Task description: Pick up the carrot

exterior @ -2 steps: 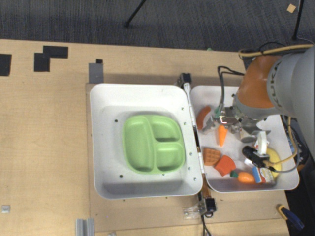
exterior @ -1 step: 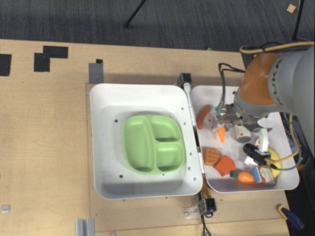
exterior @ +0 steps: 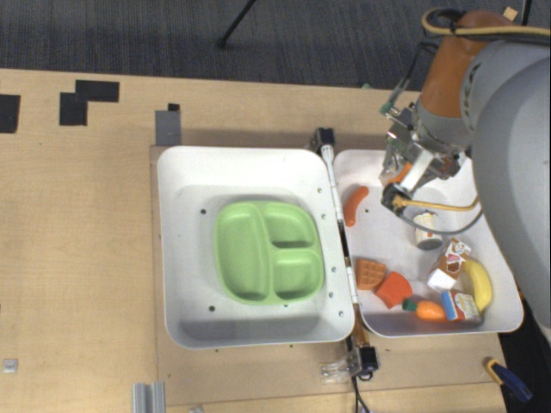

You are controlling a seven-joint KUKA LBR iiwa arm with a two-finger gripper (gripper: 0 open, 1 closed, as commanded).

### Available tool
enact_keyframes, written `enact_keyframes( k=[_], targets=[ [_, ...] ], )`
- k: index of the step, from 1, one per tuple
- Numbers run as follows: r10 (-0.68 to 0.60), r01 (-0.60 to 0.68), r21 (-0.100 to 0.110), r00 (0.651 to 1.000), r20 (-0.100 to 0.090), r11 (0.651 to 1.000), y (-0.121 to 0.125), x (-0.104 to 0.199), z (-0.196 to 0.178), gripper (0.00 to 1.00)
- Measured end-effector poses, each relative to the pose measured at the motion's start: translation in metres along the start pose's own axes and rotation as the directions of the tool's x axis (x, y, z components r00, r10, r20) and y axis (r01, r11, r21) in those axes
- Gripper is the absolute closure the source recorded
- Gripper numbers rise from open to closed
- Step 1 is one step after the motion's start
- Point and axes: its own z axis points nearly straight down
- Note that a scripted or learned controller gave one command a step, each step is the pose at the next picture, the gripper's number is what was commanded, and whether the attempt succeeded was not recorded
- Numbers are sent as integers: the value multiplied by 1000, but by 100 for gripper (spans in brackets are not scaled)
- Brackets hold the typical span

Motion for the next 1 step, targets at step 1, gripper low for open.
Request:
enact_keyframes(
  k=[1],
  targets=[
    [-9,9,0,1000,0,1000,0,1,-10,100]
  ],
)
